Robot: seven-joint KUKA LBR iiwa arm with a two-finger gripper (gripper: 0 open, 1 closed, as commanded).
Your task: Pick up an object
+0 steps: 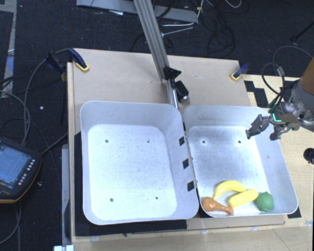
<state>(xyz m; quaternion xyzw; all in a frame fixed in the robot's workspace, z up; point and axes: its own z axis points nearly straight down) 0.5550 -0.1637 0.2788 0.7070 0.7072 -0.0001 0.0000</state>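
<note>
In the right bin (225, 150), near its front edge, lie a yellow banana (228, 187), a second yellow piece (243, 197), an orange pear-shaped piece (215, 204) and a green ball (265, 202). My gripper (265, 129) hangs over the bin's far right part, well behind these objects. Its two dark fingers are spread apart with nothing between them.
The left bin (130, 162) stands beside the right one, on the wooden bench (123, 75). A slanted metal pole (157, 45) rises behind the bins' shared wall. Clamps sit at the bench's back corners. A teach pendant (9, 166) lies on the floor at left.
</note>
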